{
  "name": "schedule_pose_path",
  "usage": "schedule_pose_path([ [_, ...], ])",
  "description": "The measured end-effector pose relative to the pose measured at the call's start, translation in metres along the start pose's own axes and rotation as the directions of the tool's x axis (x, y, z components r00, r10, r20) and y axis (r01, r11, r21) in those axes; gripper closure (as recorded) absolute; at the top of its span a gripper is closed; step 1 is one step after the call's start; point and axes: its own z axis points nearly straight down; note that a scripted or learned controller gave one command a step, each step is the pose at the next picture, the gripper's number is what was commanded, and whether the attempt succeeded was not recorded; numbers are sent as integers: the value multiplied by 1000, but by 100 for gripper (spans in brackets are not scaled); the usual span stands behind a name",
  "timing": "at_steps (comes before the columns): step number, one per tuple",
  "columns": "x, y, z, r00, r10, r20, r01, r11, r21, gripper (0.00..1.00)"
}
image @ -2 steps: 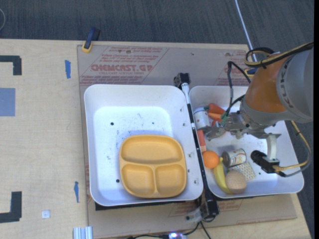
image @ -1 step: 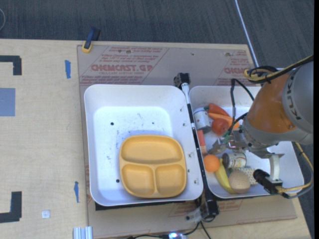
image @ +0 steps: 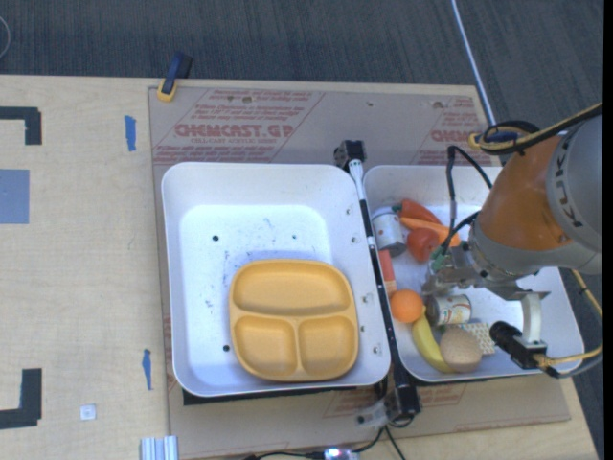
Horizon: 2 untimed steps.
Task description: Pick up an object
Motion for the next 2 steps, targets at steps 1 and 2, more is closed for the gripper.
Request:
schedule_pose_path([
  [1,0,0,0,1000,0,0,0,1000,0,0],
  [2,0,1,-10,1000,0,1,0,1000,-4,100],
])
